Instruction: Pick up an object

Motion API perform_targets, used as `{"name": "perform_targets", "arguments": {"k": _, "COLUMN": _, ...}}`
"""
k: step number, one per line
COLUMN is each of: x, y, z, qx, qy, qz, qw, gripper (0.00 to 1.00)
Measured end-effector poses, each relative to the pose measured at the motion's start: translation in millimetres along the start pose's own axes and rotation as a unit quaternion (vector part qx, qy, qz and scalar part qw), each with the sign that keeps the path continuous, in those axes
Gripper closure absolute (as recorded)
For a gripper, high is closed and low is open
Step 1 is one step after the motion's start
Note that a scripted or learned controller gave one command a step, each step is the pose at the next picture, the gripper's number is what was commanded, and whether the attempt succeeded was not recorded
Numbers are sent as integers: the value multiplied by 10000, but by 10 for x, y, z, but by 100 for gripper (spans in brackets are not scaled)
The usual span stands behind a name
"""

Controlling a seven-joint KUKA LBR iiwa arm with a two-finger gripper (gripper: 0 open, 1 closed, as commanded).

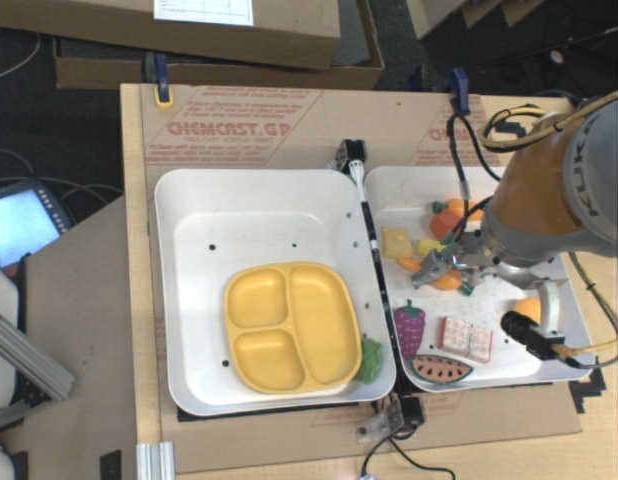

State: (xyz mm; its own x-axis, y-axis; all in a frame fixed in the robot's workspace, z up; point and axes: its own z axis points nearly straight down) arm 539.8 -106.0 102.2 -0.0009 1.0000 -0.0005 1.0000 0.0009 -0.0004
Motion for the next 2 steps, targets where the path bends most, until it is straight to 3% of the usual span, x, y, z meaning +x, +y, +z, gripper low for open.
{"name": "perform_targets", "arguments": {"k": 1, "x": 139, "y": 339, "z": 189, "qx": -11, "qy": 1, "qz": -10, "qw": 10000, "gripper": 0}}
{"name": "perform_targets", "arguments": {"k": 2, "x": 129, "y": 330, "z": 74, "qx": -17, "qy": 1, "qz": 8, "qw": 10000, "gripper": 100}}
